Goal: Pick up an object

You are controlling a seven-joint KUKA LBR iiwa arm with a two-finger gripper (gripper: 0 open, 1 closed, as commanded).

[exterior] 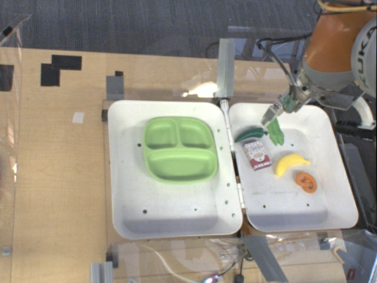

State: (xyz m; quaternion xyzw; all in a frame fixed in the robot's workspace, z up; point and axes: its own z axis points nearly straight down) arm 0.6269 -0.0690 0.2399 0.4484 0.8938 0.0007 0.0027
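Note:
My gripper (273,117) hangs over the back of the right bin (336,158), reaching in from the upper right. Right under its tip is a light green object (276,135); I cannot tell whether the two touch. A dark green vegetable-like toy (250,134) lies just to its left. In front of these are a small red and white box (257,155), a yellow banana (291,163) and an orange ring-shaped piece (306,182).
The left bin (126,205) holds a light green divided plate (179,148). A metal post (226,63) rises at the back between the two bins. The arm's orange and grey body (339,40) overhangs the right bin's back corner.

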